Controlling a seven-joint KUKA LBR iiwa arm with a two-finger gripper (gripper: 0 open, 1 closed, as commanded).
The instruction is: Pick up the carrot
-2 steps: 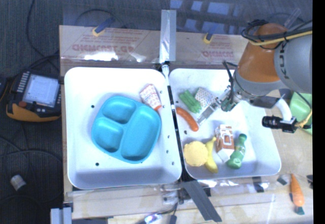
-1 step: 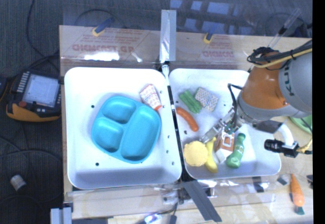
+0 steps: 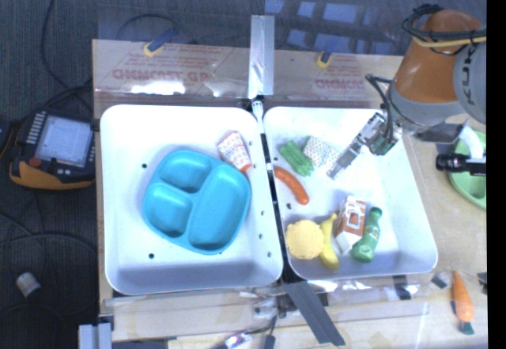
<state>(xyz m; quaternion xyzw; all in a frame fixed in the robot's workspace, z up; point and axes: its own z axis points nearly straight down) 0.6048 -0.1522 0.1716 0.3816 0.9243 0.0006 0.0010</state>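
Hovering above the right bin (image 3: 419,205), tool (image 3: 336,169) of unclear opening, nothing visibly held; carrot (image 3: 292,184) just beside, ungrasped.

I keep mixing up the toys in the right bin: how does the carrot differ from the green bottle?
The carrot is orange; the green bottle is green. The carrot lies near the bin's left wall with bare floor around it; the bottle sits low on the right, against a small carton. Both are long and slim, lying slantwise.

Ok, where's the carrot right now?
The carrot lies in the right bin, near its left wall, below the green vegetable and above the yellow ball.
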